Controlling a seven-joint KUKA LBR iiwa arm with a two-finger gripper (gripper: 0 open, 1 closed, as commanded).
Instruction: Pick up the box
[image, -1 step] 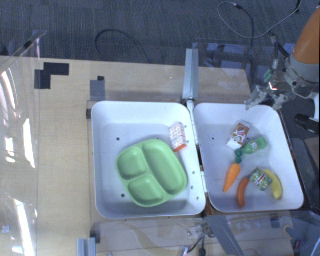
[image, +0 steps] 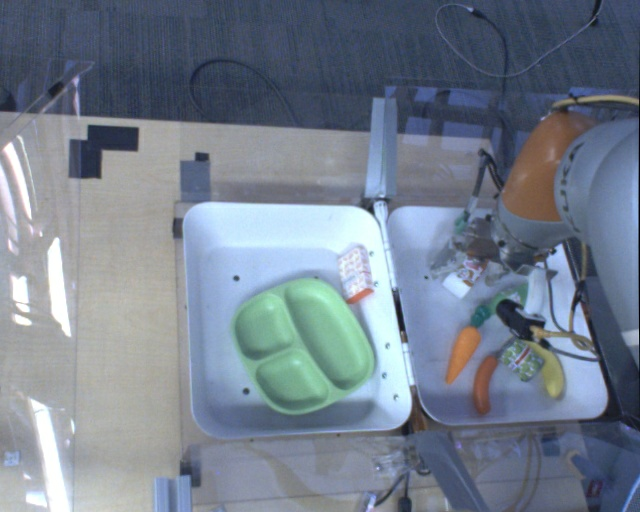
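A small white and red box with an orange end lies in the left bin, against its right wall and just beyond the green plate. My gripper hangs low over the back of the right bin. A small white and red carton sits directly under and in front of it. The view does not show whether the gripper touches that carton.
A green divided plate fills the middle of the left bin. The right bin's front holds a carrot, a red pepper, a banana, a green and white packet and a small teal piece.
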